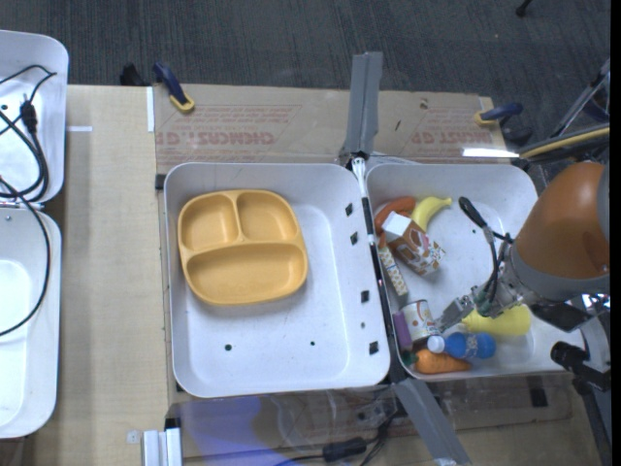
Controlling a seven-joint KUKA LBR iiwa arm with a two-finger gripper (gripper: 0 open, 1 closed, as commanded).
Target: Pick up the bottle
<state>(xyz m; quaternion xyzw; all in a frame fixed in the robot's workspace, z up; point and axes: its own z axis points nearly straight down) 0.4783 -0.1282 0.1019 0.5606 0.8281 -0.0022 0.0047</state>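
Where legible, mirrored "CHEMCYL" lettering on cardboard (320,124) behind bins.

Claw (464,308) fingertips indistinct beside bottle (466,346)

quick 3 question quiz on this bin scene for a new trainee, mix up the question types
1. True or false: the yellow divided plate lies in the left bin.
2. Which item lies nearest the blue bottle in the right bin? A) banana B) carrot C) blue clamp
3. Fill in: the gripper is above the ____ bin.

Key
1. True; the plate sits in the left bin's upper part.
2. B; the carrot lies right beside the bottle at the bin's near edge, the banana is at the far end, and the clamp is outside the bins.
3. Right.
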